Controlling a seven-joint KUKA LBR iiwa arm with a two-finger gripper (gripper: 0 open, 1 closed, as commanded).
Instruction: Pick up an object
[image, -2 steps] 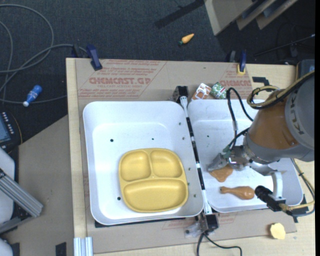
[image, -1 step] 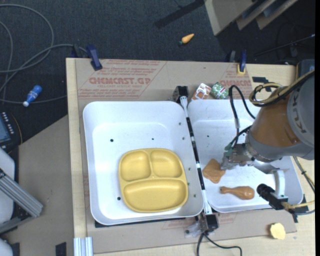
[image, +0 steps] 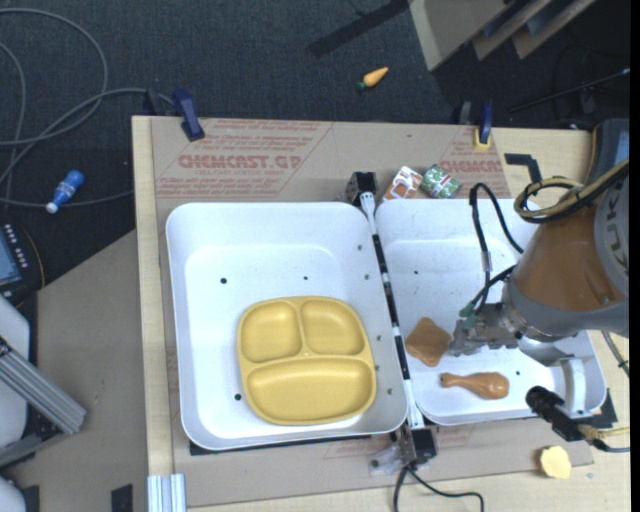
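Brown flat toy piece (image: 427, 341) lies in the right bin (image: 440, 250), against its left wall — the gripper (image: 466, 338) sits just at the piece's right edge. Whether its jaws are apart or closed, I cannot tell. Nearer the bin's front rim lies a tan drumstick toy (image: 478, 383). Left of that bin, a yellow divided tray (image: 304, 360) rests in the left bin (image: 220, 250).

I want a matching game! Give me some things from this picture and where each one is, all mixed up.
Things:
1. yellow divided plate
2. brown drumstick toy
3. blue bottle
4. orange carrot toy

Places:
A. dark floor beyond the bench's far edge
B. left bin
C. right bin
D. floor left of the bench

Pairs: 1-B, 2-C, 3-D, 4-A
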